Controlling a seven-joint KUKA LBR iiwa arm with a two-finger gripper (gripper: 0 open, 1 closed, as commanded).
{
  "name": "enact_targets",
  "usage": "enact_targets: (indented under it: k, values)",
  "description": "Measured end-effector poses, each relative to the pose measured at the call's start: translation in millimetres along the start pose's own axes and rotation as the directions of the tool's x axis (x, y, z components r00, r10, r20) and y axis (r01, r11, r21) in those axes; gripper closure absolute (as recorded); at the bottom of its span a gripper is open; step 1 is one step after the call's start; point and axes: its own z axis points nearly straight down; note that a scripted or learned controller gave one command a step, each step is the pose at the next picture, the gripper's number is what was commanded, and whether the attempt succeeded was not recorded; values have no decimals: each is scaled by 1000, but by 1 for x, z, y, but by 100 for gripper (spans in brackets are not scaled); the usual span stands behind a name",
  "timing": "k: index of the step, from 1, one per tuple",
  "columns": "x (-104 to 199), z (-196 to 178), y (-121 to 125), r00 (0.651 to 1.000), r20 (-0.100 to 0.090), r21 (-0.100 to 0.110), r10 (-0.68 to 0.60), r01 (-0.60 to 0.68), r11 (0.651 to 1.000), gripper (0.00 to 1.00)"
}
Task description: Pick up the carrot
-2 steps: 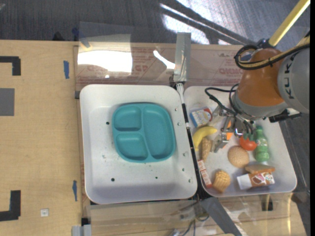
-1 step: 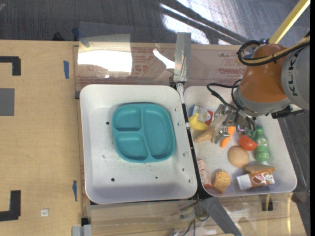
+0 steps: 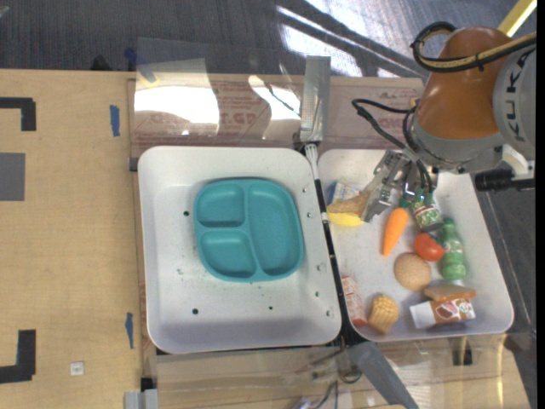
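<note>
The carrot [image 3: 392, 231] is orange and lies tilted in the right bin [image 3: 490, 228], thick end up, near the bin's middle. My gripper [image 3: 391, 201] hangs just above the carrot's upper end, reaching down from the orange wrist at the upper right. Its fingers [image 3: 375, 203] are spread open and nothing sits between them. The carrot rests on the bin floor, free of the gripper.
Toy foods crowd the carrot: a yellow piece [image 3: 345, 220], a green bottle [image 3: 426, 212], a red tomato [image 3: 429, 247], green vegetables [image 3: 453, 261], a beige ball [image 3: 412, 271], corn [image 3: 383, 312] and a small carton [image 3: 444, 310]. The left bin [image 3: 162, 254] holds a teal divided plate [image 3: 249, 228].
</note>
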Motion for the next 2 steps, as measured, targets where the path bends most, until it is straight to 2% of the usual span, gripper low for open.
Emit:
enact_targets:
  k: [1, 2]
  values:
    - [18, -67, -115, 996, 3, 5, -92, 92, 996, 100]
    - [89, 70, -84, 999, -9, 4, 46, -46, 999, 100]
